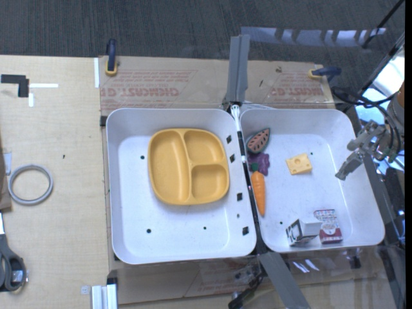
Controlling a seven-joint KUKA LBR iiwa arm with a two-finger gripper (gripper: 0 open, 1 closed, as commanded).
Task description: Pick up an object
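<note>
Mounted above the counter (51,134), fixed, looking down at a slant. Far enough back to take in both white bins whole: left bin (129,230) mid-frame, right bin (347,224) toward the right. Beyond the far edge, dark floor (161,11) along the top. Near counter edge cut off at the bottom. One view alone.

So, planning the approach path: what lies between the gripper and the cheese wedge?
In the camera view, only bare white bin floor lies between the gripper and the cheese wedge.
</note>
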